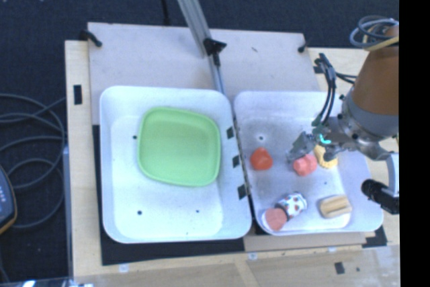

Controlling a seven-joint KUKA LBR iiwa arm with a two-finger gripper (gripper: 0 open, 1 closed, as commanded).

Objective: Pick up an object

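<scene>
Camera view ran, left to right, from the green plate (179,146) in the left bin (121,212) to the right bin (269,111), where you had an orange ball (261,159), a pink piece (306,165), a red disc (275,218), a patterned item (293,203) and a tan block (334,206). Your gripper (310,146) hung at the pink piece; I could not tell whether it was open. With a yellow object (328,158) touching, you risked nudging both and closing on neither.
</scene>
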